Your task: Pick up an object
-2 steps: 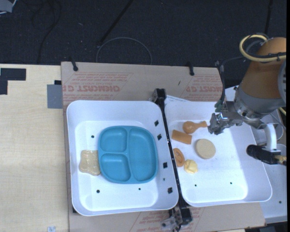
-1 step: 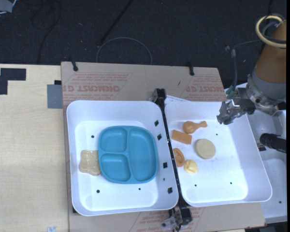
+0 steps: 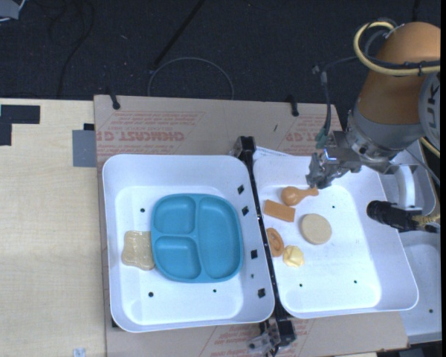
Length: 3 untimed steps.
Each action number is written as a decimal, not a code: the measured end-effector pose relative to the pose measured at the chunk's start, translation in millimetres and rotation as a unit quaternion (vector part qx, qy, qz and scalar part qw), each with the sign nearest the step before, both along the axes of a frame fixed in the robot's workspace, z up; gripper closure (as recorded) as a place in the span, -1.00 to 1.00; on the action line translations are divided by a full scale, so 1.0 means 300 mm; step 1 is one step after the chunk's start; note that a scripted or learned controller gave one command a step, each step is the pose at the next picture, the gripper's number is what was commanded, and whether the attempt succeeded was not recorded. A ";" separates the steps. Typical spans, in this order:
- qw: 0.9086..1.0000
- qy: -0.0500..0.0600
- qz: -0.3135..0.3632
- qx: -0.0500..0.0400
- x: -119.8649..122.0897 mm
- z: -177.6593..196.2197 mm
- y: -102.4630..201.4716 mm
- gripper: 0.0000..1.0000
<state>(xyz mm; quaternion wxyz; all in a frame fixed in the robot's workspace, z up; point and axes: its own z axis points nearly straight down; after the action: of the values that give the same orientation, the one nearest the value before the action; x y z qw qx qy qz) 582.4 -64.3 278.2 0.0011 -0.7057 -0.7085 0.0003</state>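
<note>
My gripper [image 3: 322,174] hangs over the back of the right bin [image 3: 390,281], just above and to the right of an orange pear-shaped piece [image 3: 296,195]. An orange block [image 3: 279,211] lies to the left of that piece. In front of these rest a pale round disc [image 3: 316,229], a small orange ring-shaped piece [image 3: 274,241] and a small yellow piece [image 3: 293,256]. I see nothing held by the gripper.
The left bin [image 3: 126,171] holds a blue divided plate [image 3: 195,236] with a beige toast-like piece [image 3: 137,250] at its left side. A black divider [image 3: 256,222] runs between the bins. Bare white floor shows in the front right of the right bin.
</note>
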 end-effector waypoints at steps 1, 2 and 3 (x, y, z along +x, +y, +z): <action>1.000 0.002 0.000 0.000 -0.006 -0.086 0.166 1.00; 1.000 0.002 0.000 0.000 0.001 -0.138 0.371 1.00; 1.000 0.001 0.000 0.000 0.015 -0.186 0.573 1.00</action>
<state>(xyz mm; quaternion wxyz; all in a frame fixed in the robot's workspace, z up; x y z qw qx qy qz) 587.0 107.7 222.3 0.0022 -0.7055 -0.7087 0.0012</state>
